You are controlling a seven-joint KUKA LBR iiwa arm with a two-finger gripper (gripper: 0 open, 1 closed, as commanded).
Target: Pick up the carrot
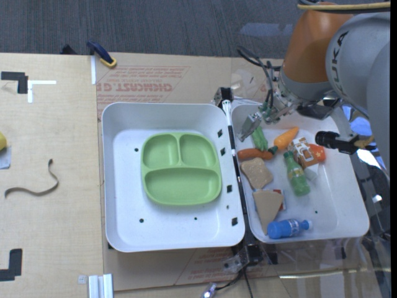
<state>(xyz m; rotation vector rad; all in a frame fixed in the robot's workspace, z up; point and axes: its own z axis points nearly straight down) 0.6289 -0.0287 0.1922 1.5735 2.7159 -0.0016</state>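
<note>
Carrot (286, 138) sits in the right bin (347, 225), up near its far end, lying at a slant with its orange body just beside a small green piece (258, 139). Above and left of it hangs the gripper (255, 121), down low over the far left corner of that bin, and its fingers look slightly apart with nothing between them, though the view is too small to be sure. The grey arm (366, 48) with its orange band comes in from the right. Close by the carrot lie a red sausage-like piece (255, 154), an orange and white carton (306, 153), a green bottle (296, 174), two tan bread slices (257, 173) and a blue bottle (287, 228) at the near end. Over in the left bin (121, 228) rests a green divided plate (182, 169). On the tabletop (49, 228) to the left lies a curled dark cord (37, 185).
</note>
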